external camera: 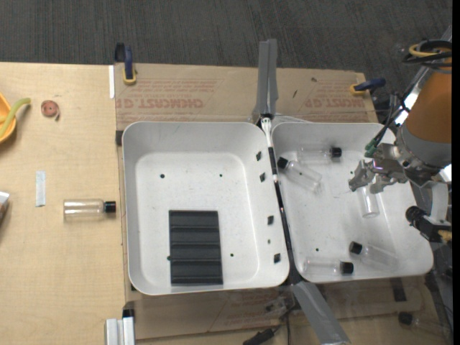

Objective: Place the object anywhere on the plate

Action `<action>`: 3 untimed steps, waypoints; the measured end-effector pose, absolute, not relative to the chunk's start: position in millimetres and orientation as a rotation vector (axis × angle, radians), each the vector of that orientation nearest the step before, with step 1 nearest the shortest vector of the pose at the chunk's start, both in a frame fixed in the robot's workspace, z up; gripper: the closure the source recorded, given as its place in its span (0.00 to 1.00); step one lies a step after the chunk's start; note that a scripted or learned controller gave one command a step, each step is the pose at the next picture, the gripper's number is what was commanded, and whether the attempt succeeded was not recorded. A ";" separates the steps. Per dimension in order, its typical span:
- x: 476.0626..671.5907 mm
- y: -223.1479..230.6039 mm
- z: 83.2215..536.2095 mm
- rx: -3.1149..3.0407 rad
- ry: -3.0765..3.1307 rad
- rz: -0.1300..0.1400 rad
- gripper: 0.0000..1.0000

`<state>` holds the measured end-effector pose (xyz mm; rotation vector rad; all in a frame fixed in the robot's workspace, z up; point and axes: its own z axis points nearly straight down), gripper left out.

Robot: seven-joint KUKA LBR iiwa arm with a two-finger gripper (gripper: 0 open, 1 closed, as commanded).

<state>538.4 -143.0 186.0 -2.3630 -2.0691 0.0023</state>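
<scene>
The plate (194, 248) is a black ridged rectangle lying in the front middle of the left bin (144, 192). My gripper (369, 180) hangs over the right bin (402, 264), near its right side and far from the plate. A clear vial (369, 204) hangs upright from between its fingers, its top end hidden by them; the gripper looks shut on it. Several more clear vials with black caps lie in the right bin: two near the back left (302, 174) (320, 152) and two along the front (325, 267) (374, 254).
A raised divider (277, 192) runs between the two bins. On the wooden bench to the left lie another capped vial (86, 208), a small white strip (40, 189), a reddish disc (49, 108) and an orange bowl (4, 118). Blue clamps (126, 62) (366, 86) hold the cardboard behind.
</scene>
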 end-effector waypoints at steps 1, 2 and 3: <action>584.9 -32.1 212.8 -2.264 -2.176 0.005 1.00; 624.8 47.3 190.6 -1.885 -2.513 0.004 1.00; 624.9 47.3 190.7 -1.885 -2.514 0.004 0.00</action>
